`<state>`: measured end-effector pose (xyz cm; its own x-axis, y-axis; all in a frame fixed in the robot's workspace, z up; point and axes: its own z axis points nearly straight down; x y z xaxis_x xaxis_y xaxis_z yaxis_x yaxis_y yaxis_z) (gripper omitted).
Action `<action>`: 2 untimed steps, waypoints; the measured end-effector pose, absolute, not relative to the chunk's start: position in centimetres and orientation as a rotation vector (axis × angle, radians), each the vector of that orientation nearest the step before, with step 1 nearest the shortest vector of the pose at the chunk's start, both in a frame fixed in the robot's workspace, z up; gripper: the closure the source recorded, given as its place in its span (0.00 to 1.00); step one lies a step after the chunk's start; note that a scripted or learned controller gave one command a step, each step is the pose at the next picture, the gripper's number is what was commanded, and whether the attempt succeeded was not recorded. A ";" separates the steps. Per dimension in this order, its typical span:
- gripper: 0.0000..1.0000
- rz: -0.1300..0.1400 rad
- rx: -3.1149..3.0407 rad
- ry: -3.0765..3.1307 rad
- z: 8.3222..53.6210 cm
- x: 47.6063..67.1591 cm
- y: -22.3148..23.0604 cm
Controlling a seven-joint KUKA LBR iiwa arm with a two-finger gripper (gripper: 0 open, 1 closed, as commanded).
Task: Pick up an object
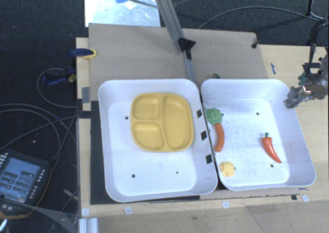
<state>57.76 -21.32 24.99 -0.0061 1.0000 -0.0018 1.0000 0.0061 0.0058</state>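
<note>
Gripper: grey metal two-finger gripper at the right bin's outer rim; nothing visible between its fingers, and how far they are parted cannot be told.
Right bin: shallow white plastic bin, smooth, rounded corners.
Chilli: glossy red-orange plastic chilli pepper, tapered; lies below and left of the gripper, well apart, long axis slanted, tip pointing down-right, dark stem up.
Carrot: smooth orange toy carrot with knobbly green top, farther left, roughly upright, leaves up.
Yellow lump: small rounded yellow toy, lower left.
Left bin: matching white bin, bearing a matte yellow three-compartment plastic plate.
Writing: none legible.
</note>
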 end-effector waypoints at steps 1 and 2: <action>1.00 0.002 2.210 2.233 24.4 58.6 -16.7; 1.00 0.005 2.209 2.233 25.1 58.5 -11.9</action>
